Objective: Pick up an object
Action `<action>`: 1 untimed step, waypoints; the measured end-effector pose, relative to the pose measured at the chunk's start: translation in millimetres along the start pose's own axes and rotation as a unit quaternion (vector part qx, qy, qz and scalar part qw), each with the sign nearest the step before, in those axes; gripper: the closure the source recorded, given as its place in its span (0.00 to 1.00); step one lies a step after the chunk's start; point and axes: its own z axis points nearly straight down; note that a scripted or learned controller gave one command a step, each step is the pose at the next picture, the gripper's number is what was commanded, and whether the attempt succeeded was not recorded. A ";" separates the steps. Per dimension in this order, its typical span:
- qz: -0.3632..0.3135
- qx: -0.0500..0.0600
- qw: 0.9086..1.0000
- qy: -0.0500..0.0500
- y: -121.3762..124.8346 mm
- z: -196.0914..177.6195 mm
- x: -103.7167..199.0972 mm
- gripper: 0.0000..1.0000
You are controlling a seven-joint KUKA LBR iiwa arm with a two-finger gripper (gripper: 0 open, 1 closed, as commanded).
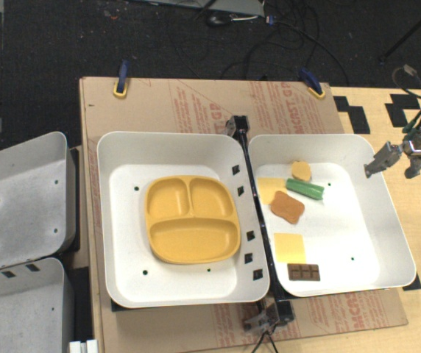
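My gripper (391, 169) hangs at the right rim of the right bin (358, 219), open, with nothing between its fingers. Left of it, inside that bin, lie a small yellow block (301, 170), a green cylinder (304, 188), a brown chunk (287, 207), a pale yellow slice (268, 190) partly under the brown chunk, a second yellow slice (290, 247) and a dark chocolate bar (304, 272). All of these rest in the bin's left half, well apart from the gripper.
The left bin (122, 197) holds a yellow divided plate (193, 219). A black divider (253, 204) runs between the bins. Both bins stand on a cardboard sheet (166, 101). Spare white bins (19, 197) lie at far left. Cables hang by the gripper at the right edge.
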 end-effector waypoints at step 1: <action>0.001 0.003 1.000 0.001 -7.2 61.7 1.9 0.00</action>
